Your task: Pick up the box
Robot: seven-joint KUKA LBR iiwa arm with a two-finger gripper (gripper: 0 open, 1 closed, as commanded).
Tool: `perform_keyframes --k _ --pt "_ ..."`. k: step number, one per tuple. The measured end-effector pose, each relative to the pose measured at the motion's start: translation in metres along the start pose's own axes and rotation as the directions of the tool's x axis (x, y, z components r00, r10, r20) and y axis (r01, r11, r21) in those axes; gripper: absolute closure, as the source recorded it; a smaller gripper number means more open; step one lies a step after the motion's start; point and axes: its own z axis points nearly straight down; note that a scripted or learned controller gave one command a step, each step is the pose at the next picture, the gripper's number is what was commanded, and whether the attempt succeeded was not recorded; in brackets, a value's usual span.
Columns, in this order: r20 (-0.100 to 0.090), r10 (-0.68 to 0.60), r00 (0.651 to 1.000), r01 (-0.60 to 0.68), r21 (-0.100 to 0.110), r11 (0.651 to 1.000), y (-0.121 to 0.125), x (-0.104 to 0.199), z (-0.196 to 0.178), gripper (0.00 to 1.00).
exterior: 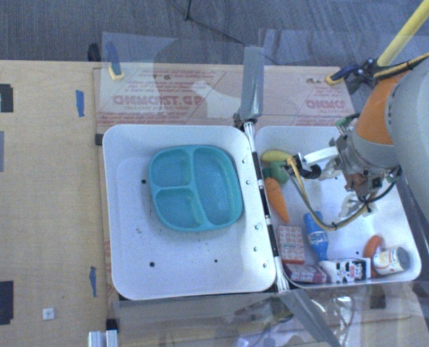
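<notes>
Box (291,243) is lying lower centre, looking light and stiff; I am planning to grasp its long sides. Gripper (356,194) state: I cannot tell.

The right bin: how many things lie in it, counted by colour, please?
In the right bin:
Yellow: 1, banana
Green: 1
Orange: 2, carrot, small piece
Blue: 1, bottle
Pink-red: 2, boxes
White: 2, carton, cup
Total: 9
</notes>
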Motion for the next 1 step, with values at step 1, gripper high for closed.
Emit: perform_keyframes --k 1 --pt "0.001 -0.008 1.0 0.008 -0.003 1.0 -0.0148 0.0664 0.0108 0.0"
